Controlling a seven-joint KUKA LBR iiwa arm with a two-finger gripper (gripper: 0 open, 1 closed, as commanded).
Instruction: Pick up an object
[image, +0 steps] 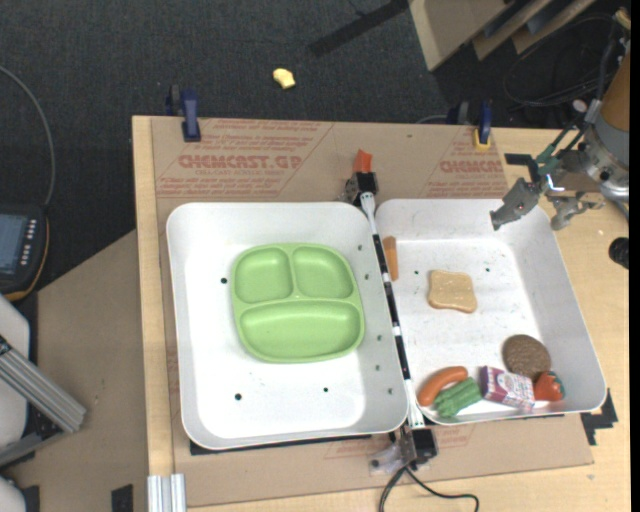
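Nearest, along the front wall of the right bin (585, 345), a huddle of toy food: orange sausage (441, 381) lying aslant, green vegetable (459, 398) pressed against its lower side, purple-and-white carton (507, 388) just to the right of both, red tomato (549, 387) tucked behind the carton's far end, brown round patty (526, 354) touching the carton from behind.

Farther back, alone on the white floor near the middle of the same bin, a slice of toast (452, 291), lying flat. Left of it and a little deeper, hard against the dividing wall, a small orange-brown stick (391, 257), set lengthwise along that wall.

In the left bin (190, 330), a green divided plate (297, 302), flat, roughly centred, three compartments.

Deeper again, over the far right corner of the right bin, the gripper (535, 207), reaching in from the right below a grey wrist. Fingers (508, 207) spread apart, nothing between them. Closest food to them: the toast, well apart, nearer the camera and to the left. Front-wall huddle farther off, at the opposite end of the bin.

Beyond the bins, an orange-and-black clamp (362, 174) at the head of the seam between them, then two blue clamps (187, 113) on the far edge of the brown board (250, 160). Farthest, a yellow scrap (285, 77) on the dark floor.
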